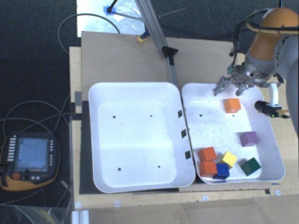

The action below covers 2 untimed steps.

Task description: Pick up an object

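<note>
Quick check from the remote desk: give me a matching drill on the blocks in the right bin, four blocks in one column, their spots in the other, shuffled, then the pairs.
Blocks:
1. purple block
2. green block
3. yellow block
4. lone orange block

Spots:
A. just below the gripper, at the far end of the right bin
B. near the bin's right wall, about midway along it
C. near right corner
D. in the near cluster, beside the blue block and two more orange blocks

Pairs: 1-B, 2-C, 3-D, 4-A
</note>
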Available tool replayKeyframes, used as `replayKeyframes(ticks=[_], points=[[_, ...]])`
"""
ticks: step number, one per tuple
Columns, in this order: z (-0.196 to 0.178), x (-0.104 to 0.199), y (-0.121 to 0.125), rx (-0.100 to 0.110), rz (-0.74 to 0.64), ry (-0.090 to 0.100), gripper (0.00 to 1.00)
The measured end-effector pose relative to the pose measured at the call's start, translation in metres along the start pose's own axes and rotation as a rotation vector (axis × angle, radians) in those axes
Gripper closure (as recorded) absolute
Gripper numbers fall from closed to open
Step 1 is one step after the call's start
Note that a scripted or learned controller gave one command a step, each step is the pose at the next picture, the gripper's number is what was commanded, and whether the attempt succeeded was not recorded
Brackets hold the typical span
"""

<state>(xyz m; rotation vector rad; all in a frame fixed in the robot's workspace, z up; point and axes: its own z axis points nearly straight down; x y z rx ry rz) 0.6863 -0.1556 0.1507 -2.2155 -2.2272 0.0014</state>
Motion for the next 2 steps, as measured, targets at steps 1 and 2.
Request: replayKeyframes(ticks=[1,2], points=[[0.0531,-0.0051,0.0,-0.018,0.0,-0.006,0.0],[0.0529,-0.0059,0.0037,-0.01,0.0,-0.004,0.0]])
